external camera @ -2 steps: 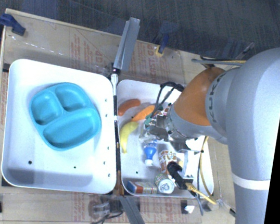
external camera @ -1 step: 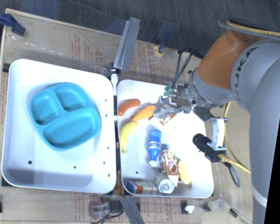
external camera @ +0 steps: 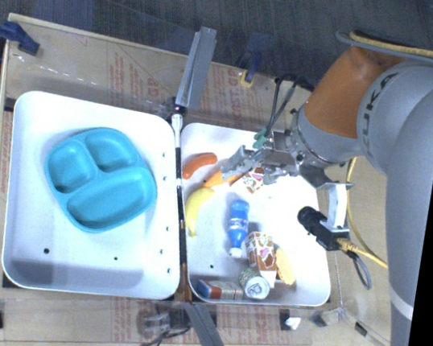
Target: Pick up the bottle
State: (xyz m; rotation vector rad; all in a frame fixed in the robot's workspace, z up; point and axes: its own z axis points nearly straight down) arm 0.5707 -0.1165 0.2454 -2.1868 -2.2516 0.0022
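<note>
In the middle of the right bin [external camera: 307, 292] lies the bottle [external camera: 236, 226] (blue, white-capped, on its side), untouched. Just left of the bottle sits a banana [external camera: 195, 208]; just right of it a patterned carton [external camera: 262, 253], with a can [external camera: 255, 283] below. Above the bottle hovers the gripper [external camera: 242, 164], near an orange sausage-shaped toy [external camera: 198, 164]; whether its claw is released or clenched, I cannot tell. The reach, descent, grasp and lift all seem left to do.

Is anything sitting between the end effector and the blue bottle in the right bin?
Nothing visible does. The end effector is above the right bin's upper part, and the bottle lies just below it in the picture with bare white floor between; the banana lies off to the bottle's left.
</note>
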